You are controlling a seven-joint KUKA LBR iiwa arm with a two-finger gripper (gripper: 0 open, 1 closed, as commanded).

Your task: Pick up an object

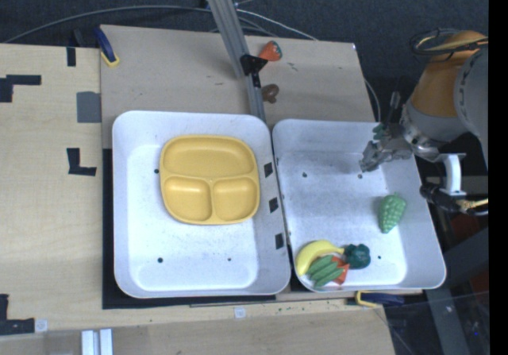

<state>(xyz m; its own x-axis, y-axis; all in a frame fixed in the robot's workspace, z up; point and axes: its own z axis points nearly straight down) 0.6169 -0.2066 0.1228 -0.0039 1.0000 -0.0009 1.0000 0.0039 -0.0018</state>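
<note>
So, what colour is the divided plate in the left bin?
Yellow; the camera view shows the plate clearly.

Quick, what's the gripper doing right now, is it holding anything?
Gripper: over the right bin near its upper right corner, nothing seen in it; open or shut cannot be told. The green toy lies apart below it.

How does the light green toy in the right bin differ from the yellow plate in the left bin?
The light green toy is small and bumpy; the yellow plate is much larger, smooth and split into three compartments. The toy lies near the right bin's right wall; the plate sits in the left bin's upper middle. Both lie apart from the hand.
</note>
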